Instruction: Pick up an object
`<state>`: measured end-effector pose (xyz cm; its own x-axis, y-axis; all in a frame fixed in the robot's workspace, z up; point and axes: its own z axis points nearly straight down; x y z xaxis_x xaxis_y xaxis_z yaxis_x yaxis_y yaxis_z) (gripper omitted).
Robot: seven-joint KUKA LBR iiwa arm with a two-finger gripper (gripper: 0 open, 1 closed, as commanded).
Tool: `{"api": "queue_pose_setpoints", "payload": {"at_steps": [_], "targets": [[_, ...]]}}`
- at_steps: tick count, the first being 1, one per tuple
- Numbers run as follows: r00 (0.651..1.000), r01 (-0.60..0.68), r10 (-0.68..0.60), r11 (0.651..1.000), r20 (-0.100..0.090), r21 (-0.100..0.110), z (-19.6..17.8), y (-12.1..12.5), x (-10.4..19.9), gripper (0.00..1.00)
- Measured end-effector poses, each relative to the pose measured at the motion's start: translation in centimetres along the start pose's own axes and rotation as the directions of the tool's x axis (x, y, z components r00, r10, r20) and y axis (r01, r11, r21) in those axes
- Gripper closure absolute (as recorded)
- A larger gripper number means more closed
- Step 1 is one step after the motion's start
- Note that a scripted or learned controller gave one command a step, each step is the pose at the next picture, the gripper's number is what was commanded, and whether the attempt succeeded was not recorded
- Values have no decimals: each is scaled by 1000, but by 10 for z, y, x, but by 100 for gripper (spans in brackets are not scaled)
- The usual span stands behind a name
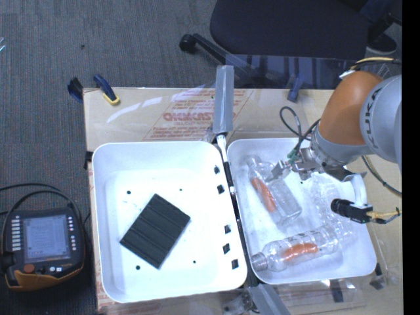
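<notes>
Reaching into the right bin (367,258) looks like the step in hand: nothing is seen lifted, so I judge the pick as still to be made. Nearest the camera lies one clear plastic bottle (298,251) on its side along the front of that bin, cap toward the divider, with an orange item visible inside it. Just behind it, toward the middle of the bin, a second clear bottle (274,190) lies at a slant, also showing an orange piece within; a crumpled clear wrapper (328,199) sits to its right, hard to separate from the white floor. That makes two bottles there. In the left bin (105,169) rests one dark ribbed slab (156,230), flat and well apart from everything else. Above the slanted bottle's far end hangs the gripper (296,163); whether its fingers are wide or narrow I cannot tell, since the wrist hides them. The next move, in my judgement, calls for a straight descent centred across the bottle's width, because clear, rounded plastic may roll or slip. Beyond the bins, the tabletop (151,113) carries one blue and yellow clamp (105,89).
</notes>
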<state>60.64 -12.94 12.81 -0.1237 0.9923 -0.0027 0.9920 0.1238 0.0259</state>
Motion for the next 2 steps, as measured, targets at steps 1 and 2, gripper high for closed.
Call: {"api": "queue_pose_setpoints", "payload": {"at_steps": [1, 2], "targets": [[998, 57, -56, 998, -6, 30, -82, 13, 58, 0], [985, 171, -171, 985, -11, 30, 37, -11, 37, 0]]}}
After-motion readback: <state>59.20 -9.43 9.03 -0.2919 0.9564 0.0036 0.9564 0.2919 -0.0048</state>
